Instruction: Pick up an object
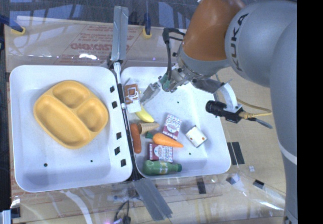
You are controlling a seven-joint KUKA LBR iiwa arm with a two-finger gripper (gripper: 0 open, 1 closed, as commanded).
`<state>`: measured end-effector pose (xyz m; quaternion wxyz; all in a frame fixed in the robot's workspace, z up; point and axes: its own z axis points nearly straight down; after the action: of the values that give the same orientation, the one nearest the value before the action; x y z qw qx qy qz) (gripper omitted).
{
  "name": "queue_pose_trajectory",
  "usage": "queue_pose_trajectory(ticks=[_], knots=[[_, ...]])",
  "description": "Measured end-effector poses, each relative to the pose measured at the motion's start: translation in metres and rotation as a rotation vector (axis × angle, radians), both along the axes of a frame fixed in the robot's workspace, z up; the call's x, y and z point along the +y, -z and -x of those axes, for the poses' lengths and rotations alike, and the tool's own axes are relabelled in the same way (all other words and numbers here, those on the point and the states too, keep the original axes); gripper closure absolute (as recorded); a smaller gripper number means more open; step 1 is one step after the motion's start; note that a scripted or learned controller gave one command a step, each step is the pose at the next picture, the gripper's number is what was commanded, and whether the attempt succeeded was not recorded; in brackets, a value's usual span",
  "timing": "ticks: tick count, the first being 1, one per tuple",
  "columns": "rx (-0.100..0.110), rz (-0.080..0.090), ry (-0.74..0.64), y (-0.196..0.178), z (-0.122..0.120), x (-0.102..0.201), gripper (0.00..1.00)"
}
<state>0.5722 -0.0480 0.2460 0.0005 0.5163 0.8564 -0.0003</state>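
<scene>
Position the gripper (146,94) over the upper-left part of the right bin (214,140), where it now hangs at about the 10 o'clock corner. You cannot tell whether the jaws are spread or pressed together, and nothing is seen between them.

Choose the nearest free item. The banana (145,115) lies just beside the tip, toward 6 o'clock, with a brown-and-white packet (131,95) at 9 o'clock of the tip against the bin wall. Descend vertically and keep clear of the wall; a close wall is likely to block one jaw.

The banana is small, yellow and curved, lying flat. Toward 5 o'clock lie a carrot (167,140) and a green bottle (161,168), crowded together. The left bin (20,167) holds a yellow divided tray (70,113).
</scene>
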Motion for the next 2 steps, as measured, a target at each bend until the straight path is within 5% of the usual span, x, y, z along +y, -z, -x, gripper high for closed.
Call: queue_pose_trajectory(ticks=[1, 2], knots=[[0.003, -0.001, -0.134, 0.055, 0.035, -0.019, 0.0], [0.003, -0.001, -0.229, 0.155, 0.034, -0.05, 0.0]])
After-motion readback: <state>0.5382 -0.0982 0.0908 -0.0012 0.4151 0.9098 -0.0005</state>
